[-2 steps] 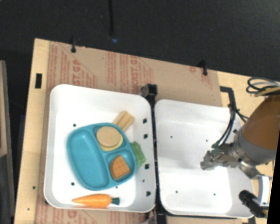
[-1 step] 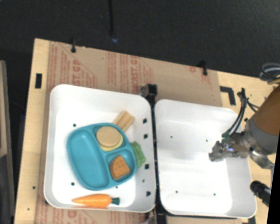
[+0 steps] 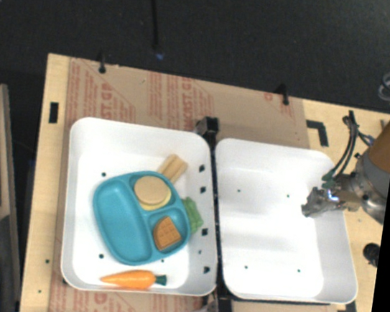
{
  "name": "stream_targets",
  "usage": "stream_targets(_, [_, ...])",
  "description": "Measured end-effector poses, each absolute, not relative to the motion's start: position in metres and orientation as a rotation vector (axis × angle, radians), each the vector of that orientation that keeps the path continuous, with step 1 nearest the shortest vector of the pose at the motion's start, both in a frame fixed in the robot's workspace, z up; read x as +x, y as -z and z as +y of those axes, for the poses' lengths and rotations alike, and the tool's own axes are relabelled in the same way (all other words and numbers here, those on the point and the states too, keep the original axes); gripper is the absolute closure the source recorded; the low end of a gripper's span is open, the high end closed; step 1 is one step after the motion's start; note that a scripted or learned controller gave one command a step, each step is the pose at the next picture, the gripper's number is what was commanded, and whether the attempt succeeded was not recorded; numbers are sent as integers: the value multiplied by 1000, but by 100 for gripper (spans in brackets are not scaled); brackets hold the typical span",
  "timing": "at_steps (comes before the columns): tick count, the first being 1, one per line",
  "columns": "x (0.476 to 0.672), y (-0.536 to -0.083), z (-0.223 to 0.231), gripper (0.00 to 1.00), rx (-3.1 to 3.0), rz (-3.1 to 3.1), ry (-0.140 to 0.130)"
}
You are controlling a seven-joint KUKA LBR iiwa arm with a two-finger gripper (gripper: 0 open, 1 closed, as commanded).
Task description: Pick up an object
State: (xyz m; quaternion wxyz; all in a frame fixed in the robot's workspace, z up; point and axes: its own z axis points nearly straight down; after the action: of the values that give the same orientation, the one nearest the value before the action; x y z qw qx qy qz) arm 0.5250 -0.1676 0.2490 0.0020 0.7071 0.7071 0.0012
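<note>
At the right edge of the right bin [image 3: 273, 287], we find the gripper [image 3: 316, 203], its metallic tip pointing left over the bin's right wall; how its jaws stand we cannot tell, since they are too small and blurred, and we see nothing between them. Behind it, the grey wrist with its orange band [image 3: 385, 140] rises toward the far right, trailing dark cables. Below the tip, we see the right bin's white floor with a few small dark dots.

To the left, just beside it and touching along a dark central seam, lies the left bin [image 3: 83, 149], which contains all the objects. A blue compartment tray [image 3: 118, 220] rests tilted at its middle. On the tray's far compartment sits a round tan disc [image 3: 153, 190]; on its right compartment sits an orange-brown waffle-like piece [image 3: 167, 234]. A tan wooden block [image 3: 173, 166] lies just beyond the tray's far edge, and a green piece [image 3: 192, 215] touches the tray's right edge. Near the bin's near wall lies an orange carrot [image 3: 133, 278], well apart from the gripper. Both bins rest on a brown cardboard sheet [image 3: 138, 96].
</note>
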Motion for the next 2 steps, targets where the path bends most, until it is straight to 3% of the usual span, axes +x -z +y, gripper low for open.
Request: stream_targets(2, [541,-245,-62,100,2217,2226,0])
